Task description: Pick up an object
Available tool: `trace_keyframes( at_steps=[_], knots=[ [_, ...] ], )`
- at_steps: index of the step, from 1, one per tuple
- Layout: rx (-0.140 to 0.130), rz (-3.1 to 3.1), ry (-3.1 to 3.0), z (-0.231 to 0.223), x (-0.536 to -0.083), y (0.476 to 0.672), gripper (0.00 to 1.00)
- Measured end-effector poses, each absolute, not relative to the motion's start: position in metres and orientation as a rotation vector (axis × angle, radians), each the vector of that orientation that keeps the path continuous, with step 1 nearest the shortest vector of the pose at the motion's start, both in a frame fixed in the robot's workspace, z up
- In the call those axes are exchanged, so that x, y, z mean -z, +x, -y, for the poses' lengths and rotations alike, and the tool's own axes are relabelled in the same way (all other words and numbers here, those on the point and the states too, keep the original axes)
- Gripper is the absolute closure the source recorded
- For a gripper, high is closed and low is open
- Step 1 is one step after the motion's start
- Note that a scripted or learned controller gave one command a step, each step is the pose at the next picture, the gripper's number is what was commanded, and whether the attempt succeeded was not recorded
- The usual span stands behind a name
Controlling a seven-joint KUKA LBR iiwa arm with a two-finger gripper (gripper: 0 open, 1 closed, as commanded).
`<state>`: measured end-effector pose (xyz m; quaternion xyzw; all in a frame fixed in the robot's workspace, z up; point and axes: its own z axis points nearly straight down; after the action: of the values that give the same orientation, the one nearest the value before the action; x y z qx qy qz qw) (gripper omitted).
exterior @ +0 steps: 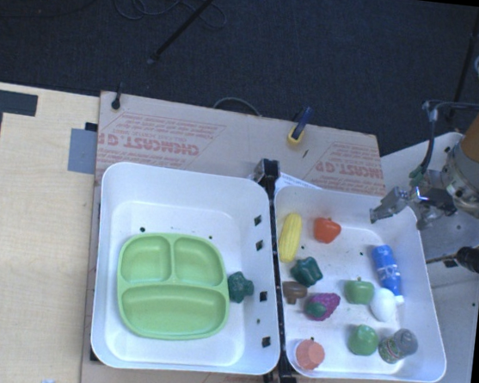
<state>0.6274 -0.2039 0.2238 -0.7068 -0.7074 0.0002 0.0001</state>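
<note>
My gripper hangs at the far right corner of the right bin, its fingers spread open with nothing between them. Below it in that bin lie a blue bottle, a red pepper, a yellow corn cob, a dark green pepper, a purple piece, a green apple and a white egg. The gripper touches none of them.
A second green fruit, a grey object and an orange one sit near the right bin's front edge. The left bin holds a green divided plate and a dark green toy. A black divider separates the bins.
</note>
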Motion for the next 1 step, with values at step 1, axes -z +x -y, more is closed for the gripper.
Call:
trace_keyframes(
  at_steps=[1],
  knots=[
    [-0.004,2.220,-2.216,0.1974,-0.1783,0.6290,0.00]
  ],
)
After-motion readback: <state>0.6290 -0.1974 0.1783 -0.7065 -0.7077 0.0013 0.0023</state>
